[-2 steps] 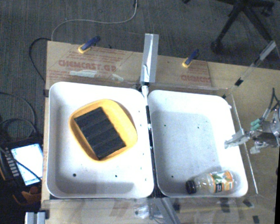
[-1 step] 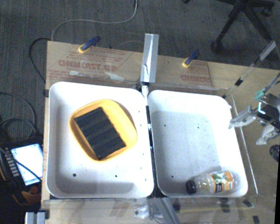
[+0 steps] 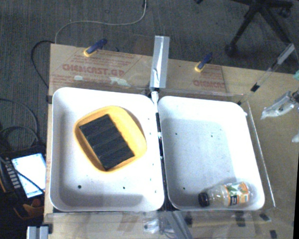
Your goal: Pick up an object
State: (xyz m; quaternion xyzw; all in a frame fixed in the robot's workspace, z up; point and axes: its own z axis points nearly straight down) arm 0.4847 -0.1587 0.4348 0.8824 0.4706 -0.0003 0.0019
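A small plastic bottle [image 3: 225,195] lies on its side in the lower right corner of the right bin [image 3: 206,121], long axis nearly horizontal, dark cap toward the left and tilted slightly downward. The gripper [image 3: 280,105] sits at the right edge of the frame, well apart, above and right of the bottle. A yellow dish [image 3: 137,127] holding a black ridged block [image 3: 106,141] sits in the left bin [image 3: 62,184].

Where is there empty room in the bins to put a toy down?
Most of the right bin is bare, above the bottle lying at its near edge. The left bin is crowded: the yellow dish fills its middle, leaving rim strips.
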